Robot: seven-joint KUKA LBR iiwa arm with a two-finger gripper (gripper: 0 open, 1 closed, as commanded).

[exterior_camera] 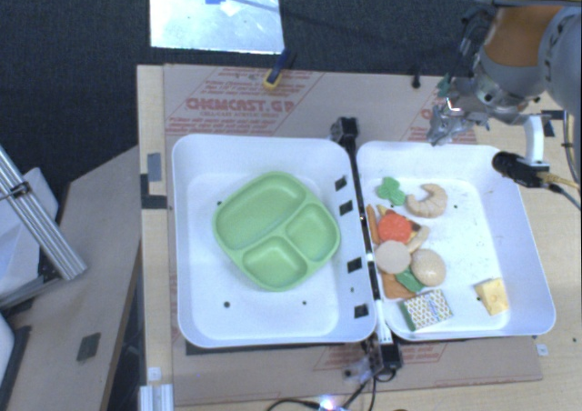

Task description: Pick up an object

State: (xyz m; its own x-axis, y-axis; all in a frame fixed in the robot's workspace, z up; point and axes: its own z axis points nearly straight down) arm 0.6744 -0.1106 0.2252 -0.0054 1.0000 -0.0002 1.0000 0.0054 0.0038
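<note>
Red print on the surface [238,102] reads "CHEMCAST GP". The claw [446,125] hovers above the right bin's [532,259] far rim; its state, I cannot tell. Toy food [409,236] lies inside that bin.

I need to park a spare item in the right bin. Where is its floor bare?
Right bin: bare along the right wall above the cheese, and between the cheese and the bun. Crowded on its left, from broccoli down to the box.

A robotics lab: bench [227,95] with white bins [195,218], toy food [400,245], cables.
</note>
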